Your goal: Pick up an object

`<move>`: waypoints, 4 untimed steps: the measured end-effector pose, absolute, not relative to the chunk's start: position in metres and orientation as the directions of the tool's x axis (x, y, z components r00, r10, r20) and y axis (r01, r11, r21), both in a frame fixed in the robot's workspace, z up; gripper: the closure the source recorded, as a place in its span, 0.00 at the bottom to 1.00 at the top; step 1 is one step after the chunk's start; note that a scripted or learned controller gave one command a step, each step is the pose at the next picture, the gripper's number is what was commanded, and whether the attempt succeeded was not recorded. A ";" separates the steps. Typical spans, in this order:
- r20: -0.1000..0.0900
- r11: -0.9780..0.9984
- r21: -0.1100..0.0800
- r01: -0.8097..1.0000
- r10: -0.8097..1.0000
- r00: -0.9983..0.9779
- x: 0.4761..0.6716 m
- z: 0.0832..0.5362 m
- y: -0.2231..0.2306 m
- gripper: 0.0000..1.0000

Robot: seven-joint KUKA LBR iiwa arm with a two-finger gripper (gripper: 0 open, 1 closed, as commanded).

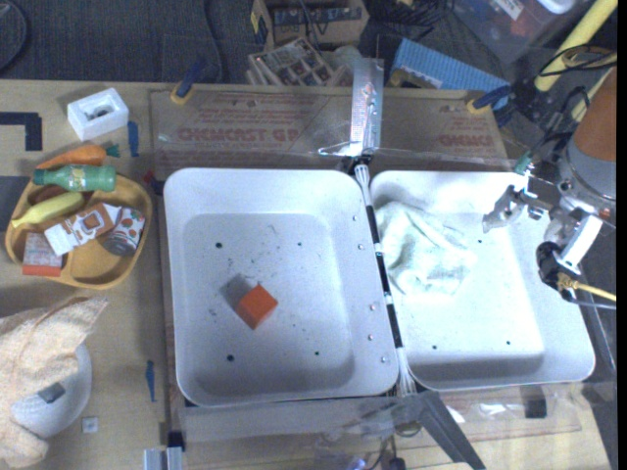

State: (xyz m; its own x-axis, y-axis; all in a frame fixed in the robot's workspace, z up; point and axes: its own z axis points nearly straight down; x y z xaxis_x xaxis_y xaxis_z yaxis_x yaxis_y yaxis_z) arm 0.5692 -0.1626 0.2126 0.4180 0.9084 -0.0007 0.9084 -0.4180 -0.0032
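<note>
Orange block (259,306) sits in your left bin (196,204); pincer (509,209) hangs over the right bin's (490,351) far edge, well right of it; can't tell its opening; nothing visibly held.

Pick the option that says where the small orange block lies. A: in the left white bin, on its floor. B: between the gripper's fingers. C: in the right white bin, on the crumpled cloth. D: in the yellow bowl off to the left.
A: the small orange block sits on the floor of the left white bin, far from the gripper, which is over the right white bin.
</note>
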 end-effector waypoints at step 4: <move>-0.002 -0.852 -0.004 0.523 0.523 0.852 0.578 0.164 -0.143 0.00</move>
State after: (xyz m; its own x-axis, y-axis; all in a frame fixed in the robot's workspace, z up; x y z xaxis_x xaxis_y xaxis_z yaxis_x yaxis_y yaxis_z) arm 0.5783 -0.1431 0.1643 0.8525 0.5228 -0.0024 0.5228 -0.8525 -0.0039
